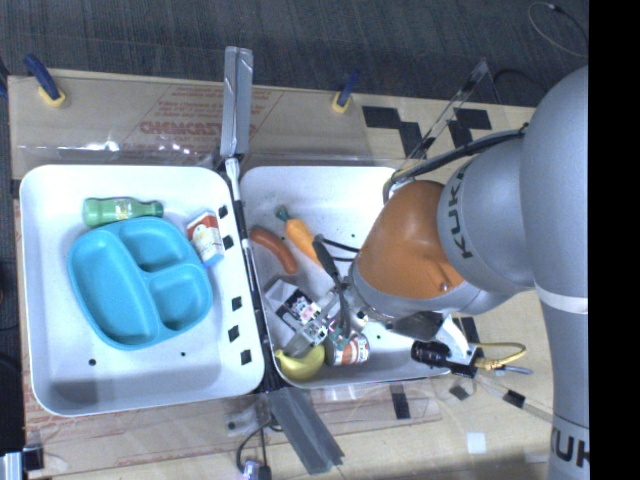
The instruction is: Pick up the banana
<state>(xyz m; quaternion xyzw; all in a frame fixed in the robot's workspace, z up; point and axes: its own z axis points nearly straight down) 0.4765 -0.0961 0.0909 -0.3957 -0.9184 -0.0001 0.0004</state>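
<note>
The yellow banana (300, 362) lies at the front left corner of the right bin (330, 183), partly under the gripper hardware. My gripper (318, 320) reaches down into that bin from the right, just above and behind the banana. The arm's orange band (405, 243) covers the middle of the bin and hides what lies beneath it. A small can (349, 350) with a red and white label sits right beside the banana.
A carrot (301, 238) and a sausage (274, 249) lie at the back left of the right bin. The left bin (60, 388) holds a blue divided plate (140, 280), a green bottle (121, 209) and a small red and white bottle (207, 237).
</note>
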